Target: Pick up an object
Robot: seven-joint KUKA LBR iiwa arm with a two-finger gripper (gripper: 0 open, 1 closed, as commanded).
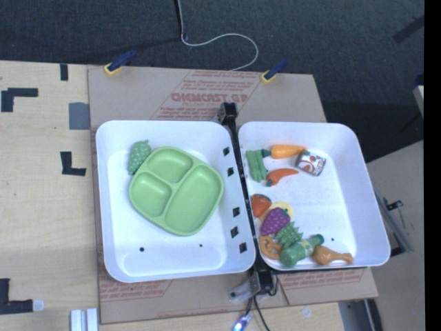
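The right bin (348,198) holds several toy foods. An orange carrot (286,151) and a small red-and-white can (311,163) lie near its far edge. Beside them are green beans (255,164) and an orange pepper (281,176). Along its left and near side lie a tomato (260,204), purple grapes (273,221), a green leafy piece (289,235), a green vegetable (296,252) and an orange-brown squash (330,256). In the left bin (114,185), a green divided plate (176,191) rests with a green grape bunch (138,156) at its upper left.
Both bins sit on a cardboard sheet (207,95) held by yellow-and-blue clamps (120,61) at its far corners. A white cable (219,41) loops over the dark floor behind. Black clips (235,212) join the bins along the middle.
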